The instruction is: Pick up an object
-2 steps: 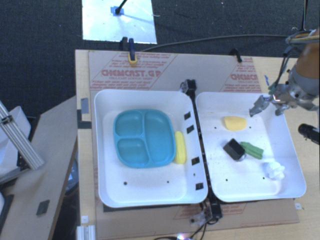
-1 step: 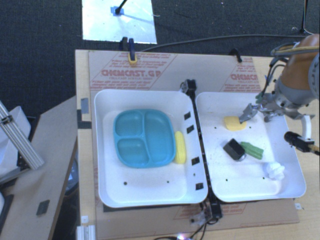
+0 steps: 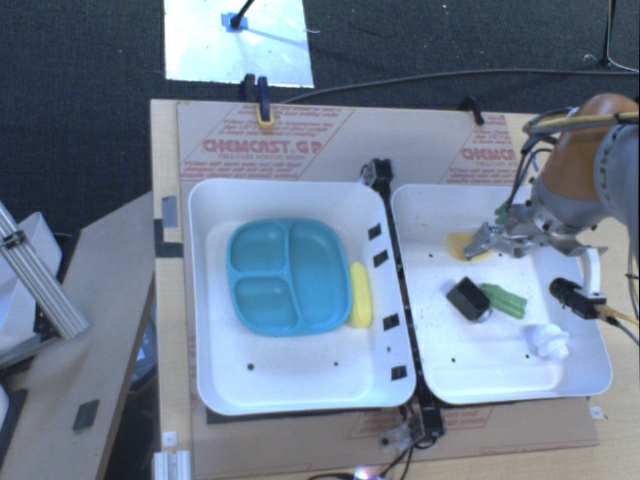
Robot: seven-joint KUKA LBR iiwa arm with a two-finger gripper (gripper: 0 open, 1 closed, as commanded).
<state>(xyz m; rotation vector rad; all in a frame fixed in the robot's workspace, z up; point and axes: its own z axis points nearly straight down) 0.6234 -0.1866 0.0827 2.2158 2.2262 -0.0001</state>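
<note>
Dark carpet floor around a tan bench [image 3: 300, 133] with red CHEMCAST print on its top sheet; a pale square sheet [image 3: 236, 28] lies on the floor behind it. 2 shallow white bins sit side by side on the bench, touching along a black clipped seam.

Left bin [image 3: 215, 368]: a blue divided plate [image 3: 285, 275] with 3 compartments, lying flat near the middle. A yellow banana-shaped piece [image 3: 360, 294] lies just beside the plate's right edge, touching or nearly touching it.

Right bin [image 3: 590, 373]: a black block [image 3: 467, 298] near the centre, a green piece [image 3: 505, 300] touching its right side, a crumpled white item [image 3: 547, 341] toward the near right corner, and a yellow object [image 3: 468, 245] in the far left part.

The grey arm with orange band [image 3: 578, 158] comes in from the right and reaches down into the right bin. The gripper [image 3: 490, 238] is low, right at the yellow object, its tips touching or overlapping that object's right edge. Cannot tell whether the gripper is open or closed, or whether the yellow object is between its tips. Black block and green piece lie apart from the gripper, nearer the camera.
</note>
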